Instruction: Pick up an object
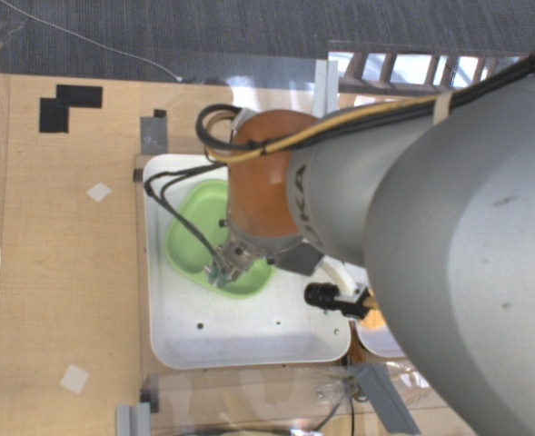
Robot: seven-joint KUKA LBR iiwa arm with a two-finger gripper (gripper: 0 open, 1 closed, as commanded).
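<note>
Item: green bowl (194,230), resting in white bin (249,339) on table (58,271). Gripper (223,272) low over bowl's rim, probably seeking a graspable edge. Gripper opening: cannot tell.

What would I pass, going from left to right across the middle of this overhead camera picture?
Pale wooden bench top → left wall of the shallow white plastic bin → light green plastic bowl lying in that bin → orange band of the robot's wrist → large grey metal arm.
</note>
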